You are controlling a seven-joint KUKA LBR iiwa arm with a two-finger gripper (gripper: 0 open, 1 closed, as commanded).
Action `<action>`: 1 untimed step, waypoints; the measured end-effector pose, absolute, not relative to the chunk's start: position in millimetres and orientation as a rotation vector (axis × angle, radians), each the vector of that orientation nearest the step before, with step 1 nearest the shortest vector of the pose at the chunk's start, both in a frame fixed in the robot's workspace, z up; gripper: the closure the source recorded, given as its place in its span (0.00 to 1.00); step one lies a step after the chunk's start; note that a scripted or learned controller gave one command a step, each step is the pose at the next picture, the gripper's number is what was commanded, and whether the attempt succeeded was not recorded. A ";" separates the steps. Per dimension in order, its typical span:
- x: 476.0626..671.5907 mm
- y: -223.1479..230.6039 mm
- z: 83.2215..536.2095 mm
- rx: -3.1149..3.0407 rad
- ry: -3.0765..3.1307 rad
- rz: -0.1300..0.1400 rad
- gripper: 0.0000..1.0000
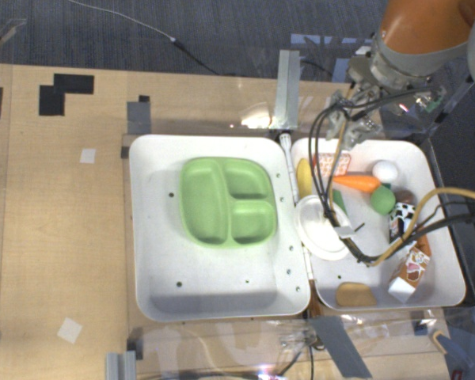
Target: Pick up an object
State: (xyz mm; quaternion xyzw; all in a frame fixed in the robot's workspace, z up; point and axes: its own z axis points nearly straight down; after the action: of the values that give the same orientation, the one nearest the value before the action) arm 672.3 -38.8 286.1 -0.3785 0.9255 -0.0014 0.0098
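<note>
Saw the tool (355, 111) under the grey arm (396, 62) with its orange band (427, 10), hanging over the far rim of the right bin (447, 236). Could not tell whether open or closed: too tangled with black cables (326, 182) and too small to read. Saw nothing clearly gripped in it.

Found the things for picking all on the near side of the tool, inside the right bin. Noted a red-and-white packet (333, 163) nearest, just beneath the tool, with a yellow banana (304, 177) beside it against the bin's left wall. Noted an orange carrot (356, 183) lying crosswise a little nearer the camera than the packet, a white ball (385, 169) off the tool's right, and a green lump (382, 199) touching the carrot's end. Spotted a round white dish (320, 229) farther from the tool, partly crossed by the cables. Spotted a black-and-white spotted piece (401, 215), a small carton (412, 269) tilted toward the near right corner, and a brown bun (356, 294) at the near wall, farthest from the tool.

Saw, well off to the tool's left, the left bin (146, 236) holding a green divided tray (228, 201) lying flat in its middle. Saw both bins resting side by side on the wooden table (55, 236).
</note>
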 end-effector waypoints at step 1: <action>643.4 10.8 261.2 -1.101 2.933 0.001 1.00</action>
State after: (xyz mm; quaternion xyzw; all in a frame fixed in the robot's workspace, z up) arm 643.4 10.8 261.2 -0.3515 0.9362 0.0004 0.0043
